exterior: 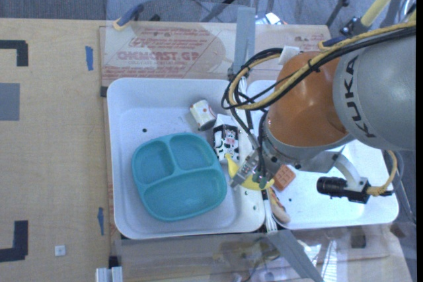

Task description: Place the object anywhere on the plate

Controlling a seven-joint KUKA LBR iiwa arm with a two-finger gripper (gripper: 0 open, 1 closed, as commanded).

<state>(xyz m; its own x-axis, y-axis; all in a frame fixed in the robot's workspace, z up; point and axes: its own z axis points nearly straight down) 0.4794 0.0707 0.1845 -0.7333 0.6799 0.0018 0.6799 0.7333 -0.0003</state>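
Plate, the teal divided one with three compartments, lies in the left bin, toward its front and a little left of centre. Nothing rests on it. My pincer hangs over the right edge of that same bin, just beside the plate's right rim, below my orange band and the loop of black and yellow cables. Whether it is spread or pinched I cannot tell; my wrist and the clutter around it hide that. A yellow object sits right at my pincer, by the divide between the two bins, but I cannot make out if I have hold of it. Just behind it stands a black-and-white patterned item, and farther back a small white block, both clear of the plate. An orange piece lies in the right bin.
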